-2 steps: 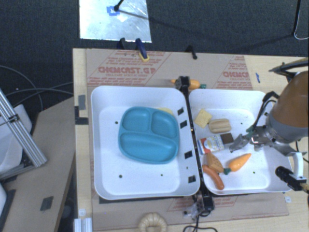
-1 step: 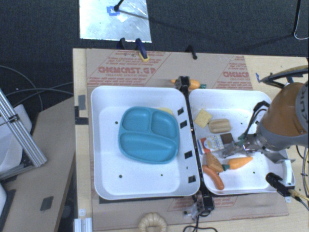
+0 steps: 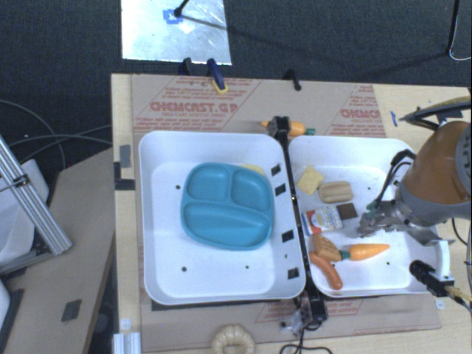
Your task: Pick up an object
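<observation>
Approach step in hand: gripper hung low in right bin, just above orange carrot; nothing seen between fingers, opening could not be judged. Next move called for descent centred on one item, then closure.

Counts, near to far: one sausage, one carrot, one brown block, one bread roll, one cheese slice. Left bin: one blue divided plate.

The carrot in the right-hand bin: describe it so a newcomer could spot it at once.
Start at the right bin, the one the arm reaches into. Near its front edge, just below the gripper, lies the carrot, on its side. It is plain orange and tapers to a point, unlike the redder sausage to its left.
</observation>
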### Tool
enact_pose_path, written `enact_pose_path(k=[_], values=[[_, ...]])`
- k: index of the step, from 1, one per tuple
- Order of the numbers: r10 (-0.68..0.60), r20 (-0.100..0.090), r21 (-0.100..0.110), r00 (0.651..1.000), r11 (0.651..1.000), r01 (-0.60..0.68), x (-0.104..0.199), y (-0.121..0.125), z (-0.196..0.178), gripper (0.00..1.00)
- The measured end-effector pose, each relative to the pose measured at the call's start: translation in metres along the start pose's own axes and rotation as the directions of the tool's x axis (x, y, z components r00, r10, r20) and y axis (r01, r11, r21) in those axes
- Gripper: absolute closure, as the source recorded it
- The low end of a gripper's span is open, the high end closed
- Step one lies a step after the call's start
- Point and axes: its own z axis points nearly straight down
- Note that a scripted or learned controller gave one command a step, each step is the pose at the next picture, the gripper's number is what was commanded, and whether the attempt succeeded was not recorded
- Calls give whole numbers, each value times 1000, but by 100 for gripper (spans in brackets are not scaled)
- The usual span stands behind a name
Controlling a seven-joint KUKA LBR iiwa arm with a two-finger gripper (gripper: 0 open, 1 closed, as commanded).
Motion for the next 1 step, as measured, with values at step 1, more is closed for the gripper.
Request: enact_pose_path(k=[1], values=[[-4,1,-3,1000,1000,4,5,10,-49,100]])
